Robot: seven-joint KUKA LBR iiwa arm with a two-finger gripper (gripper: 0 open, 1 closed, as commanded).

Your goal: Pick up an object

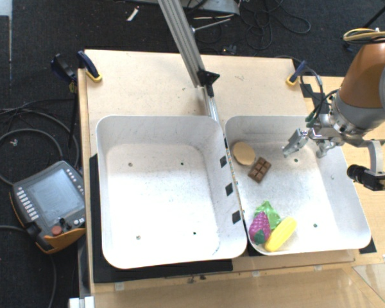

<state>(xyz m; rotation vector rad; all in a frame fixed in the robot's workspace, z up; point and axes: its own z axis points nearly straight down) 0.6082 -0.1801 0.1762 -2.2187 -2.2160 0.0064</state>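
Yellow corn (281, 234) sits closest, at the near edge of the right bin (337, 191), touching a purple grape bunch (260, 225) with a green leaf (267, 209) on top. Farther back by the left wall of that bin there's a round tan cookie (244, 153), and just to its right a brown chocolate square (260, 169), tilted. Gripper (310, 143) hangs over the far right part of the same bin, fingers spread and nothing between them, well apart from all the items. Left bin (157, 191) is right next door. A teach pendant (48, 204) lies on the floor off to the left.
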